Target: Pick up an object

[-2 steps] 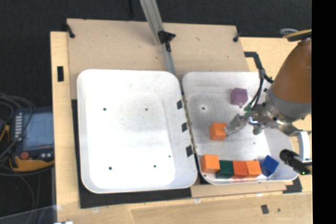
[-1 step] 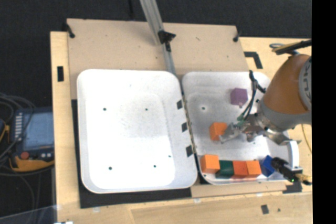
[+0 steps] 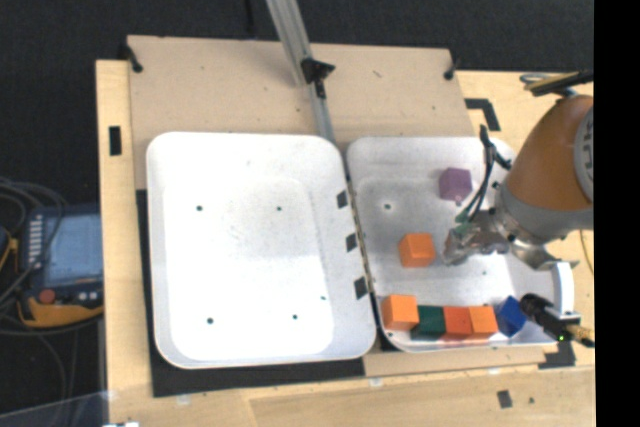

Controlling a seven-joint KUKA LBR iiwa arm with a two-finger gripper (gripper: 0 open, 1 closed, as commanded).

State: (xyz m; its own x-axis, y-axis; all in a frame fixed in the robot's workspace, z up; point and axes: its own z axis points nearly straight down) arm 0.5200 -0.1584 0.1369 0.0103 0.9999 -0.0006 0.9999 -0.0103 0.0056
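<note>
The tool (image 3: 462, 243), its state impossible to tell, sits low in the right-hand shallow white bin (image 3: 380, 165). Just beside it lies a small orange cube (image 3: 417, 249); farther off, a purple cube (image 3: 455, 182).

Blocks (image 3: 452, 319) line the right bin's (image 3: 400, 165) near wall, beside the left bin (image 3: 190, 165).

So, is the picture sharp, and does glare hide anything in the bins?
Camera view: overall soft and low in detail; the shallow white left bin looks bright and washed out, showing just speckles; the small orange cube and pale purple block stay readable; the gripper is blurry.
</note>
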